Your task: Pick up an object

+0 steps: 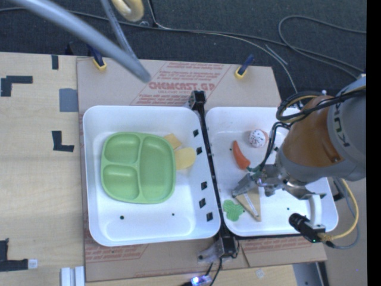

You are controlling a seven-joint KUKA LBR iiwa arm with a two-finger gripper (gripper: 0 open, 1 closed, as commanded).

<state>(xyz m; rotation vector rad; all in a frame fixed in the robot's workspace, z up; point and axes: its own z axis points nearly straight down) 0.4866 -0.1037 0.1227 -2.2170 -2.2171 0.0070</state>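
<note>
While the tool (245,185) hangs, grip unclear, one carrot (240,154), one ball (257,137).

brown cardboard sheet (178,82), black cables (297,28), pale wooden bench (36,177)

You have little room in the right bin (271,117), at the right of the frame: the arm (318,142) hangs over its right half, and the gripper (245,185) sits low among a tan wedge (251,206), a green piece (232,210), an orange carrot-like piece (240,154) and a speckled white ball (257,137). Bare floor shows along its upper left. In the left bin (143,228), the green divided plate (139,167) and two yellow pieces (181,152) fill the middle, leaving you a bare strip along the lower edge.
</note>
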